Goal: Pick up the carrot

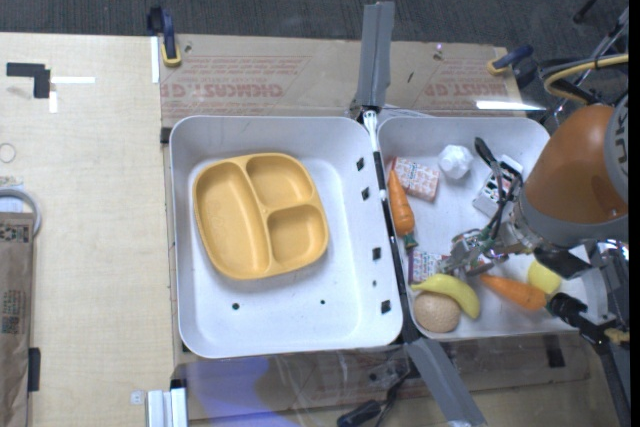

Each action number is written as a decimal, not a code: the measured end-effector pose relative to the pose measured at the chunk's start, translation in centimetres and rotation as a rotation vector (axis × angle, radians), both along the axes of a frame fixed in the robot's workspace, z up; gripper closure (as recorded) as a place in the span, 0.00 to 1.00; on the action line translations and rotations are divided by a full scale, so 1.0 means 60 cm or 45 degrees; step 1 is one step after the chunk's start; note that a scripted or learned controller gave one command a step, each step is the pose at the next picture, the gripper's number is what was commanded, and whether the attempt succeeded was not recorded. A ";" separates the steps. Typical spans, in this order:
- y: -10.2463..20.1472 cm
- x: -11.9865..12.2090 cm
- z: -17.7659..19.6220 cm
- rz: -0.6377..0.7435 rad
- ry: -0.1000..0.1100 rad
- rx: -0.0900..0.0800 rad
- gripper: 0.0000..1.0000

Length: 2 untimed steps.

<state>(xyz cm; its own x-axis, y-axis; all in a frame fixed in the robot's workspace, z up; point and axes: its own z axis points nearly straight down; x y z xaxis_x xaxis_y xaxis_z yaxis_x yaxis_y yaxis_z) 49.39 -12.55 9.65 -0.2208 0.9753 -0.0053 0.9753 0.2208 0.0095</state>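
Two orange carrots lie in the right bin [520,130]. One carrot [400,203] rests lengthwise against the bin's left wall. The other carrot [515,292] lies near the front, right of the banana [452,291]. My gripper [467,251] hangs low over the bin's middle, between the two carrots. It is just above the banana and beside a small printed packet [424,265]. Neither carrot touches it. The arm's orange band [580,165] covers the bin's right side.
The left bin [190,245] holds a yellow divided plate [262,213]. The right bin also holds a pink carton [417,178], a white crumpled ball [455,160], a white box [494,192], a brown round item [436,313] and a yellow piece [545,276].
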 end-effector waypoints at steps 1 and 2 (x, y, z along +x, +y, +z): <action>-0.027 -0.026 0.022 0.288 0.013 0.003 0.00; 0.033 -0.022 -0.003 0.470 0.002 -0.006 0.00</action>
